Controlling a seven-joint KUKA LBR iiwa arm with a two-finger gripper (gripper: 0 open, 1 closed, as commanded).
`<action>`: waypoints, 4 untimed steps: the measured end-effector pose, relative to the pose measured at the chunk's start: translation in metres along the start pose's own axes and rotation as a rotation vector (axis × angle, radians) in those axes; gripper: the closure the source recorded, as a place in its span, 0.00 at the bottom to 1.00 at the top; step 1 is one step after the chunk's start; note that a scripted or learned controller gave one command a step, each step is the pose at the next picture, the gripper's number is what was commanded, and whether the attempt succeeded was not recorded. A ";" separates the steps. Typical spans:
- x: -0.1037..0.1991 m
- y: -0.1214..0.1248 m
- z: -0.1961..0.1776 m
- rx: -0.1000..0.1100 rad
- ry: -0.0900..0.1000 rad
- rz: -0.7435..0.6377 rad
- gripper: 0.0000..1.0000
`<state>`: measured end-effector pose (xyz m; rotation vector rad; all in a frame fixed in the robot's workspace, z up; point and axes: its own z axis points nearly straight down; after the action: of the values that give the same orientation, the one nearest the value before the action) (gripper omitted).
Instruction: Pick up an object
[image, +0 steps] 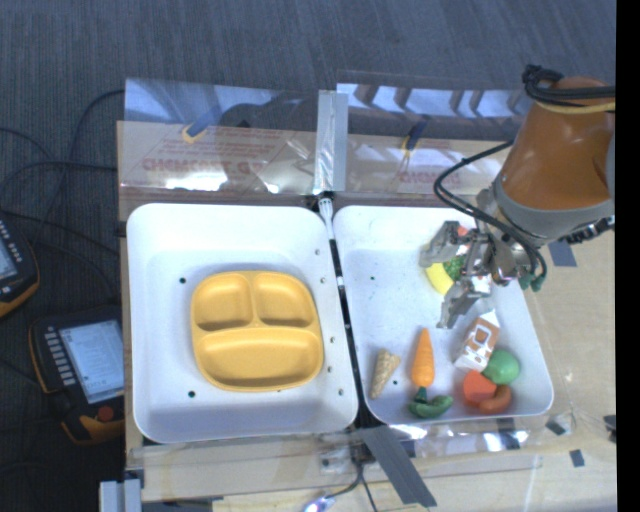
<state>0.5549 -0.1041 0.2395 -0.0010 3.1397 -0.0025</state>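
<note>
Gripper (462, 285) low in right bin (385, 250), jaw state impossible to tell. Yellow toy (438, 278) touching at nine o'clock; white carton (477, 341) just beside at five o'clock.

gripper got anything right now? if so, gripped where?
Cannot be told. The gripper hangs over the right bin, close to a yellow item, and nothing shows clearly between its fingers. The carrot and cone lie apart from it.

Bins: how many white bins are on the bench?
2. The left bin holds a yellow divided plate. The right bin holds the toy food, under the gripper.
</note>
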 end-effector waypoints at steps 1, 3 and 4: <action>0.039 -0.018 0.129 0.000 0.003 -0.099 0.00; 0.044 0.003 0.138 0.005 -0.015 0.046 1.00; 0.007 -0.062 0.021 0.001 -0.001 -0.017 1.00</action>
<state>0.5483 -0.1662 0.2190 -0.0274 3.1384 -0.0036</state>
